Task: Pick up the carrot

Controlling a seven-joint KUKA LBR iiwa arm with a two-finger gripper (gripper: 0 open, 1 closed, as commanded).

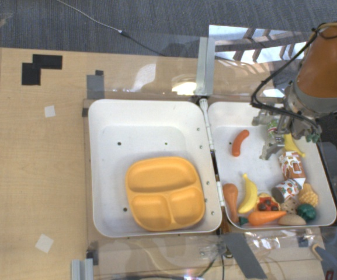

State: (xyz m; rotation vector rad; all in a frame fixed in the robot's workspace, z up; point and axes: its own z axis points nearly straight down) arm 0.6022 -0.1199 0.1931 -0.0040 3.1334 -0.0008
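Note:
The carrot (266, 217) is orange with a small green top at its left end. It lies flat along the front wall of the right bin (226, 121), between a banana (249, 194) and a tan potato-like piece (292, 219). My gripper (275, 139) hangs over the back right part of that bin, well behind the carrot and apart from it. Nothing is seen held in it. The arm's orange band (330, 63) is above it at the right.
A red-orange sausage (239, 143) lies left of the gripper. Small cartons (292, 167), a yellow piece (291, 145), a brown-orange vegetable (231, 198) and other toy foods crowd the bin's front right. The left bin (115, 127) holds a yellow divided plate (165, 192).

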